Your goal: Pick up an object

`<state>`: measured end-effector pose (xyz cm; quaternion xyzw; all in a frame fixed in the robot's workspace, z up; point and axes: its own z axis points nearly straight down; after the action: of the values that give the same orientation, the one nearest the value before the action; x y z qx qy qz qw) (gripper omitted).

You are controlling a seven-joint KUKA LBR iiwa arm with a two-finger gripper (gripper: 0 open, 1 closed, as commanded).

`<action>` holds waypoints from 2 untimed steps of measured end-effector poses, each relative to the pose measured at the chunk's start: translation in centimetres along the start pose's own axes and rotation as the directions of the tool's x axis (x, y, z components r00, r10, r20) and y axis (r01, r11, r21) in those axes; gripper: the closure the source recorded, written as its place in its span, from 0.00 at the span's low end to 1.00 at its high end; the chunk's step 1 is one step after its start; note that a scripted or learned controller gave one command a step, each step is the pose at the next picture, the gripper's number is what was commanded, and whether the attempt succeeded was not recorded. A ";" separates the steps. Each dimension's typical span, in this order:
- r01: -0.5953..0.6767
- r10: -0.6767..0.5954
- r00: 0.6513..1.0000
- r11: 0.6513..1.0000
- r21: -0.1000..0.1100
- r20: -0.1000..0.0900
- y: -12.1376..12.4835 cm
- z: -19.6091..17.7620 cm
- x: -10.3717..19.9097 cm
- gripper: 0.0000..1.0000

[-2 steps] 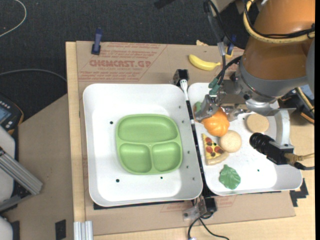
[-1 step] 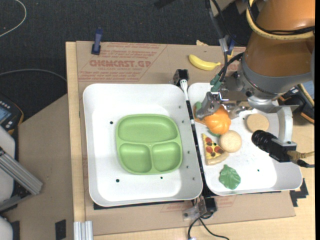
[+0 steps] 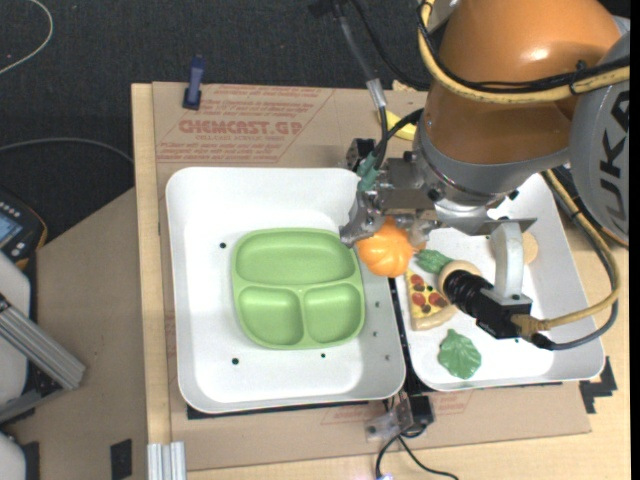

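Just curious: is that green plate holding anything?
Empty. All three compartments of the green plate show bare green.

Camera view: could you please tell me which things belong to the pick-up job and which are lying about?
Job in hand: claw; orange fruit at the claw.
Lying about: green divided plate in the left bin; pizza slice, green leaf, small green piece in the right bin.

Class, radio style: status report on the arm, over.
Gripper low, at orange fruit; hold unconfirmed. Green divided plate close alongside, pizza slice too.
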<state>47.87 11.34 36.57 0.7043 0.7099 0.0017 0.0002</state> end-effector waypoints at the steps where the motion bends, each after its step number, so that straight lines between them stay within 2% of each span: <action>1: -0.003 0.003 1.000 1.000 0.000 0.001 0.1 -0.2 5.2 1.00; 2: -0.015 0.015 1.000 1.000 0.014 0.007 -0.1 9.1 0.0 1.00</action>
<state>47.79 11.38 27.45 0.7094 0.7048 -0.0054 -0.0024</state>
